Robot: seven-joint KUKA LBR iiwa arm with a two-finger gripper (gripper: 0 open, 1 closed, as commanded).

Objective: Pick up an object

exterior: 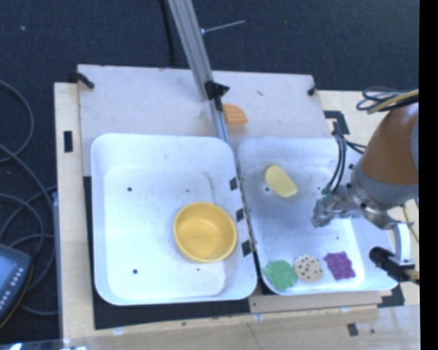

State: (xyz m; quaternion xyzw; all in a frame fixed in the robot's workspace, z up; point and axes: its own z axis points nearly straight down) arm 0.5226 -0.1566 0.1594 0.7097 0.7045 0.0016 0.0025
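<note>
In the right bin (292,221) a pale yellow lump (280,181) lies near the back. Along that bin's front edge lie a green flat piece (279,274), a round cookie with dark chips (307,267) and a purple piece (339,265). A yellow bowl (204,231) stands in the left bin (131,217) toward its right side. My gripper (323,214) hangs over the right half of the right bin, to the right of the yellow lump and above the cookie, with nothing visibly held.
A slanted metal post (197,57) rises from between the bins at the back. An orange object (234,114) lies on the board behind the bins. Cables and a tablet (4,283) lie on the floor at left.
</note>
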